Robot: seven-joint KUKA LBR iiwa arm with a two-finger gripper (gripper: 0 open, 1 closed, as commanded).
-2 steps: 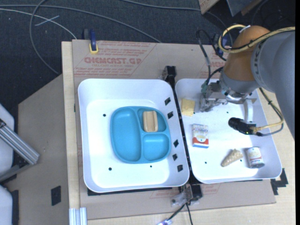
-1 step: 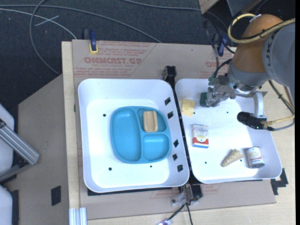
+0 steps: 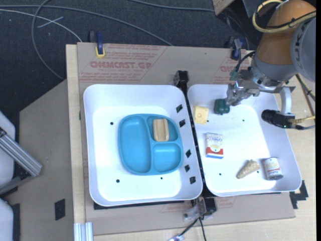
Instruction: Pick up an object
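My gripper (image 3: pixel 231 97) hangs over the back of the right bin (image 3: pixel 281 149), reaching in from the right. A small dark teal object (image 3: pixel 221 106) sits right at its tip, touching or nearly touching it; whether it is held is unclear. A yellow block (image 3: pixel 201 115) lies just left of the teal object. A red and white small box (image 3: pixel 214 145) rests in the bin's middle. A beige cone-shaped piece (image 3: pixel 248 168) and a small can (image 3: pixel 272 167) lie near the front right.
The left bin (image 3: pixel 100 169) holds a blue divided plate (image 3: pixel 135 149) with a tan piece (image 3: pixel 160 129) in its back compartment. A ridge with black clips (image 3: pixel 186 134) separates the two bins. Bare bin floor shows around the box.
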